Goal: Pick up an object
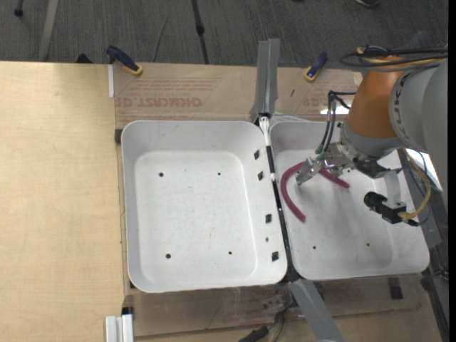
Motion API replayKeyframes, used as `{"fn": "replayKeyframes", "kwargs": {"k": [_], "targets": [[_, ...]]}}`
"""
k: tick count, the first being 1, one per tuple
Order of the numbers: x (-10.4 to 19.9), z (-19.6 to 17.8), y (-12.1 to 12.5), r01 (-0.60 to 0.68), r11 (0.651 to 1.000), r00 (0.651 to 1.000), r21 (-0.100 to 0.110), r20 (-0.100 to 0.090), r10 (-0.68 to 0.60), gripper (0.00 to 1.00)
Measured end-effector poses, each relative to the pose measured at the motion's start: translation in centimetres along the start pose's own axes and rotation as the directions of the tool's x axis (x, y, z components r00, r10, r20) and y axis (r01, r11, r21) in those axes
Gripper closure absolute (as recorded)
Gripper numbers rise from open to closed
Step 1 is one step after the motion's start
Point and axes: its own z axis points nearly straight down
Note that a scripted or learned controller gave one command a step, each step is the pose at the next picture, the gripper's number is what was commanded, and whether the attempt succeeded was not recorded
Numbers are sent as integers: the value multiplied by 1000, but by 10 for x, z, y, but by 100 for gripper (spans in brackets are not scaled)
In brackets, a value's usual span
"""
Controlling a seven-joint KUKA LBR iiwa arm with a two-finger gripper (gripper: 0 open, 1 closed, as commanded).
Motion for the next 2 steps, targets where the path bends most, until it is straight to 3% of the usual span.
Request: {"fn": "replayKeyframes", "kwargs": {"k": [1, 2], "targets": [[-69, 1, 41, 42, 999, 999, -1, -3, -42, 0], [-44, 3, -27, -110, 994, 994, 5, -4, 110, 0]]}}
